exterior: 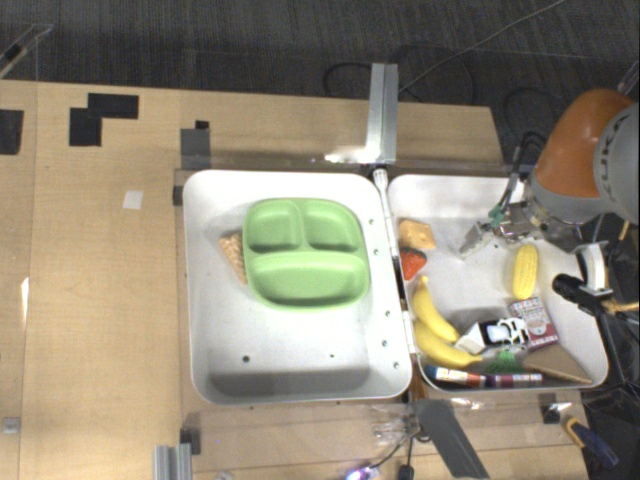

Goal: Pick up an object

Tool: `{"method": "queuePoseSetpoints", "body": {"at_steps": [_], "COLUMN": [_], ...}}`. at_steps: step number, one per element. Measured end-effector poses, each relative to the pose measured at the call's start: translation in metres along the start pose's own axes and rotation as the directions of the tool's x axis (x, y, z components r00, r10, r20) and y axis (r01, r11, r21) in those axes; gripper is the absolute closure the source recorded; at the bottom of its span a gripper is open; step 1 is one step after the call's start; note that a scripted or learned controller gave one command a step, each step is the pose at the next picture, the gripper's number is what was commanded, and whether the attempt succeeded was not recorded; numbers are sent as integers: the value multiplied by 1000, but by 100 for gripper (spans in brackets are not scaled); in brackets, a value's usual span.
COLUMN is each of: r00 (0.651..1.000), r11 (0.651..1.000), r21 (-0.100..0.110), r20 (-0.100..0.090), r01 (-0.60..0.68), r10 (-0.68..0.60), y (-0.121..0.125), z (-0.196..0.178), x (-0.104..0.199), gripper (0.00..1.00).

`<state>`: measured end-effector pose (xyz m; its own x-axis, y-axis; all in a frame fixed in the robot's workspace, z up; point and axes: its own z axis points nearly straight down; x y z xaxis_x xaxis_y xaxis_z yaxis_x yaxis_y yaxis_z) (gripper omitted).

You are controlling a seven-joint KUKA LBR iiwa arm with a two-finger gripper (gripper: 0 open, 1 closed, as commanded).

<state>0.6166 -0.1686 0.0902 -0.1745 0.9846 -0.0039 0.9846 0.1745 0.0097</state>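
The corn cob (pixel 524 271) is small, yellow and ridged, just below the gripper (pixel 487 233), whose fingers are spread with nothing between them. Bananas (pixel 436 328) share its right bin (pixel 462 196); the left bin (pixel 214 268) holds a green tray (pixel 303 252).

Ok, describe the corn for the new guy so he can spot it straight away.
Look in the right bin, at its far right side, just below the gripper. The corn lies there lengthwise on bare white floor. It is short, straight and bumpy, unlike the long, smooth, curved bananas at the bin's left.
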Motion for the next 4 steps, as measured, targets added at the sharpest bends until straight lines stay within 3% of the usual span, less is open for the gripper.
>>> {"method": "queuePoseSetpoints", "body": {"at_steps": [1,2,3,4], "r00": [997,997,997,989], "r11": [997,997,997,989], "r21": [-11,-9,-9,-6], "r20": [-13,-16,-16,-2], "r01": [70,81,81,148], "r10": [-70,-81,-81,-148], "y": [-22,-81,-81,15], "z": [-1,-2,-2,0], "x": [-19,-9,-9,46], "gripper": [0,0,0,0]}}
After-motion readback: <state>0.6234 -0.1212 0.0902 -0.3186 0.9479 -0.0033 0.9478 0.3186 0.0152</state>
